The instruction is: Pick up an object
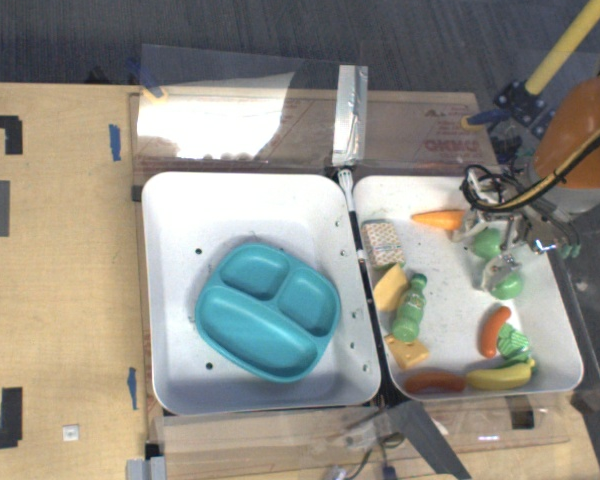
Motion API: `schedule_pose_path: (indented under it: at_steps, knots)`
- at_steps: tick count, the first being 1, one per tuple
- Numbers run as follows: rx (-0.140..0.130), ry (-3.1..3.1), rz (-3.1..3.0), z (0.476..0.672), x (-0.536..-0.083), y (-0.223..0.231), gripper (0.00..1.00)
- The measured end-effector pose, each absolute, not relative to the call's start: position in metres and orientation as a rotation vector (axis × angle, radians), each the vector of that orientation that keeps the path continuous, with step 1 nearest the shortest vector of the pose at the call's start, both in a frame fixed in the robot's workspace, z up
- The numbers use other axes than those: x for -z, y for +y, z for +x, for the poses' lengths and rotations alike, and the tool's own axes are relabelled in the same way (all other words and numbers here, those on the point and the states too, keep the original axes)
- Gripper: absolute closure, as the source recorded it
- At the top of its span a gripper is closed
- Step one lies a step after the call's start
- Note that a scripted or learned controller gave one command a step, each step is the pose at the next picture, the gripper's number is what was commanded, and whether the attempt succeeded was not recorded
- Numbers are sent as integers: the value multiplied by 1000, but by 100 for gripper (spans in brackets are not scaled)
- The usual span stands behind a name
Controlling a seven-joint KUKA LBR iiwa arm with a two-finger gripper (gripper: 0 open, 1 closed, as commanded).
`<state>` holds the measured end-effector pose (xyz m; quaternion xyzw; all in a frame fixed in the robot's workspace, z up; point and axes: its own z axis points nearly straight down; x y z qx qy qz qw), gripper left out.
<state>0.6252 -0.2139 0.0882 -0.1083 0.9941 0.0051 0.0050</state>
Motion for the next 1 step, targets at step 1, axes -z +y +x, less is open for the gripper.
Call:
schedule_pose_path:
  at_steps: [1]
  knots:
    - [2, 3104, -403, 548, -89, -187, 0]
